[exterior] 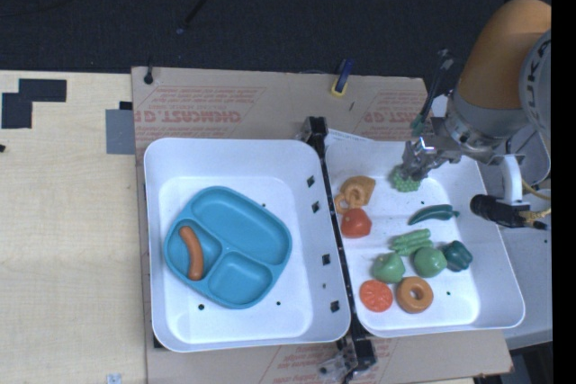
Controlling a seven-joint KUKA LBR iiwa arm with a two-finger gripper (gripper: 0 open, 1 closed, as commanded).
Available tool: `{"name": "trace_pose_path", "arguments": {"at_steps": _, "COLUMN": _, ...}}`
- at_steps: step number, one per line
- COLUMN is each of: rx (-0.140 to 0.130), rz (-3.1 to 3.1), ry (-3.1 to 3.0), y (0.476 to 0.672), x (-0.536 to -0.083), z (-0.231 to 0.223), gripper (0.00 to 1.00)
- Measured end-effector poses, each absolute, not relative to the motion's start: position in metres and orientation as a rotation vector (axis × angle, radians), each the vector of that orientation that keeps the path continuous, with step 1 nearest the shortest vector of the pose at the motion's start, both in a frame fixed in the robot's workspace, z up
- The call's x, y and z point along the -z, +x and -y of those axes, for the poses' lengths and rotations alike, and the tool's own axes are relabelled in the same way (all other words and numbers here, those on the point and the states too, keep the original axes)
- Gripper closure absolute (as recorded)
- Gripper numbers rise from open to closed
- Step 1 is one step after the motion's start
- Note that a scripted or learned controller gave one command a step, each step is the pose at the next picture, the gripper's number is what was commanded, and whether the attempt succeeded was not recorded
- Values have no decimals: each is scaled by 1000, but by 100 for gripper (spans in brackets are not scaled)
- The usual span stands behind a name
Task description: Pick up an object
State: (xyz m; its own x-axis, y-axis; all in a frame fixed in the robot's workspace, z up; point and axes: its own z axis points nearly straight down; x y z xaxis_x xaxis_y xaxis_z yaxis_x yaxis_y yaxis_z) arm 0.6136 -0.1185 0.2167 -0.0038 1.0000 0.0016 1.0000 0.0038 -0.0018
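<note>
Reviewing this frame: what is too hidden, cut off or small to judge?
- Gripper: the wrist hides its fingers, so open or shut is unclear.
- Small green broccoli-like piece: partly under the gripper; gripped or merely touched, unclear.
- Grey arm with orange band: cut off by the right edge.
- Small objects at the bench's lower edge: too small to identify.

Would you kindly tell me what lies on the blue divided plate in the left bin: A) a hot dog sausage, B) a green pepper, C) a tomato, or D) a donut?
A: an orange sausage lies in the left compartment of the blue plate.
</note>
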Motion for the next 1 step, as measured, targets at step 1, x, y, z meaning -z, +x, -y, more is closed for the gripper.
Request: {"name": "trace_pose_path", "arguments": {"at_steps": 1, "rx": -1, "rz": 2223, "ry": -2213, "y": 613, "x": -214, "z": 63, "gripper": 100}}
